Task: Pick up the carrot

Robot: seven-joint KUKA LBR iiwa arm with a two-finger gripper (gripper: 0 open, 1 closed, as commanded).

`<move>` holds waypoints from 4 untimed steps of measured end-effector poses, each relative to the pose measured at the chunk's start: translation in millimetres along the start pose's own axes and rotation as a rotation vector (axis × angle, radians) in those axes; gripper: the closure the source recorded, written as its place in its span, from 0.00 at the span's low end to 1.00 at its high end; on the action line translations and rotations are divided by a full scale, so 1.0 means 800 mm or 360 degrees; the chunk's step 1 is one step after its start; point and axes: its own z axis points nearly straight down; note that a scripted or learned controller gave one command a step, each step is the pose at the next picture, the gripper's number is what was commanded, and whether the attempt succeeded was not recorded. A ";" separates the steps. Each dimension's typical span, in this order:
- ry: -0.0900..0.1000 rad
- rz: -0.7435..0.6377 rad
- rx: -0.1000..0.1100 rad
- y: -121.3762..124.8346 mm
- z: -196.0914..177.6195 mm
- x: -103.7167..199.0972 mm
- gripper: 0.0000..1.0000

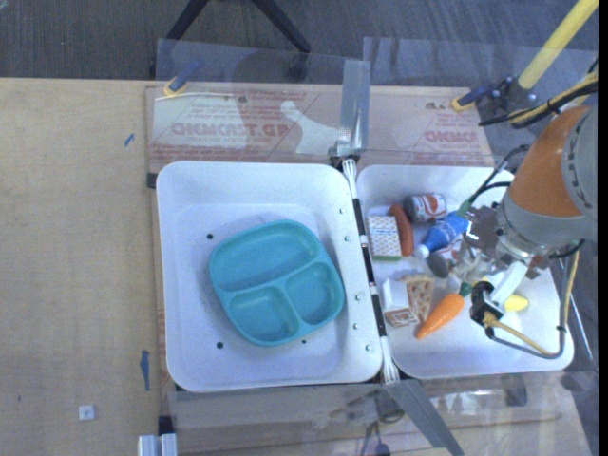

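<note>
Camera view. Arm (549,174) enters from the right and bends down over the right bin (532,354). The orange band sits above the wrist. Gripper (468,272) hangs low among the clutter at mid-bin; spread or pressed together, cannot tell from this angle.

Carrot (440,316) lies on the bin floor near the front wall, just below and left of the gripper. Contact not clear. It is not lifted.

Carrot is orange, short and tapered. Thick end points up-right toward the gripper, tip points down-left beside a small packet (418,301).

Left bin (180,255) holds a teal tray (275,281).
</note>
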 end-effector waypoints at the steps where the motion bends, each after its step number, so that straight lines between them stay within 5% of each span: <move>1: -0.0001 0.0470 0.0001 -0.022 -0.078 0.093 1.00; 2: 0.0050 0.1323 -0.0048 0.030 -0.002 0.054 1.00; 3: -0.0001 0.1362 0.0003 0.004 -0.185 0.092 1.00; 4: -0.0001 0.0925 0.0008 -0.033 -0.116 0.023 1.00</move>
